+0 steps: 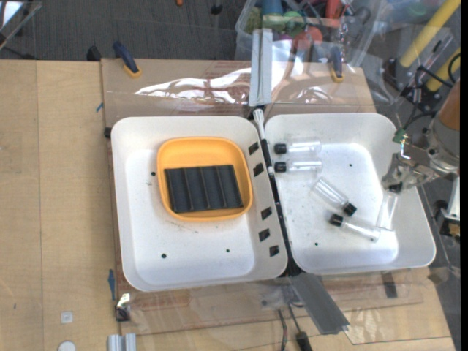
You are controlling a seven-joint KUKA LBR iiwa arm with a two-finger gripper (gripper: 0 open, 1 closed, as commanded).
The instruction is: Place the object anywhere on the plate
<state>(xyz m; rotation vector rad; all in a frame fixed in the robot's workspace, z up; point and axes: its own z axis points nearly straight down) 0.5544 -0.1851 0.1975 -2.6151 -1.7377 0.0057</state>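
Counted out: two white bins, one orange plate (170, 154), one black ridged block (202, 189), and five clear vials, four of them with black caps I can make out.

The fingers (395, 184) hang over the right bin (417, 248), close to its far-right wall. The grey metal there is too small and cluttered to judge, so I cannot tell whether they are spread, pressed together or pinching something. A capless-looking vial (385, 212) shows as a pale, see-through tube running down from just beneath the fingers, tilted a little, its lower end near the bin floor. Whether it touches them cannot be told.

The other four vials all lie flat, to the view's left of the fingers. The nearest pair lie down-left of them: a short vial (330, 193) lying at a slant, and a thin vial (355, 229) just below it. The farther pair lie side by side, well off to the left and slightly up: the upper vial (300, 148) and the lower vial (300, 166), caps pointing at the divider.

The plate sits far to the left of the fingers, in the left bin (139, 262), and the ridged block already covers most of its middle (only the rim is bare). Between fingers and plate stand the bins' raised inner edges, dotted with four small black tabs (266, 212). Beyond the bins the tabletop (51, 196) carries a crinkled clear sheet (197, 90), two blue clamps (129, 63) and a clear tub of coloured odds and ends (307, 6).
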